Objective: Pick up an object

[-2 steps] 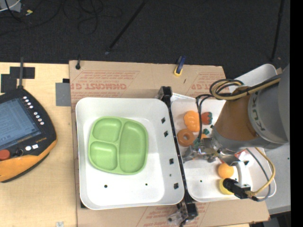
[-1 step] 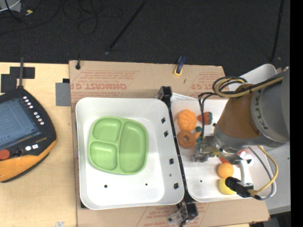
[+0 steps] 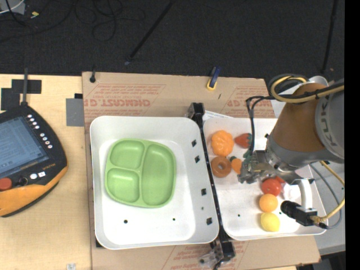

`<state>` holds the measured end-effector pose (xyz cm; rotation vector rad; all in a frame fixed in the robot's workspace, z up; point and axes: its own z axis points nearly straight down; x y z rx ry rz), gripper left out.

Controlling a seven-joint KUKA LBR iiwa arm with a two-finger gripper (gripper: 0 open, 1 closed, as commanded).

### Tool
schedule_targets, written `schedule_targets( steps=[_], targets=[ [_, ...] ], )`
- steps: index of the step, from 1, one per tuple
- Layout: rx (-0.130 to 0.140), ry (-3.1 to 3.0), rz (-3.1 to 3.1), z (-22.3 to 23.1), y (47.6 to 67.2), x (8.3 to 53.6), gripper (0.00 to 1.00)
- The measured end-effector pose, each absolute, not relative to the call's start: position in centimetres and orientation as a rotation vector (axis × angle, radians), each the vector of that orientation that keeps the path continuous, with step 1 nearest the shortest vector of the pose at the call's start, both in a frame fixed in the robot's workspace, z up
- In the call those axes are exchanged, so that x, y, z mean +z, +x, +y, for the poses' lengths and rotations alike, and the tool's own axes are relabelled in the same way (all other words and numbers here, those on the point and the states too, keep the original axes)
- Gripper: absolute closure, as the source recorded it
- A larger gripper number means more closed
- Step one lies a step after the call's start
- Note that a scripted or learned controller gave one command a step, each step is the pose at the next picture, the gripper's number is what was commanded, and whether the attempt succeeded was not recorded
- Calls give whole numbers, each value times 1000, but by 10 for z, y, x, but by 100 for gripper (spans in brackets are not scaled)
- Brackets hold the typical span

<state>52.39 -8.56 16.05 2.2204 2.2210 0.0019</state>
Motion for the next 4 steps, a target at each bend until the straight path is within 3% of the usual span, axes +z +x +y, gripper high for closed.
schedule_targets(
  steps=[1, 2, 4],
  targets=[
    [2, 2220, 2221, -87, 527, 223, 100],
    [-1, 2224, 2222, -88, 527, 227, 100],
    [0, 2218, 2230, 19, 557, 241, 100]
  ],
)
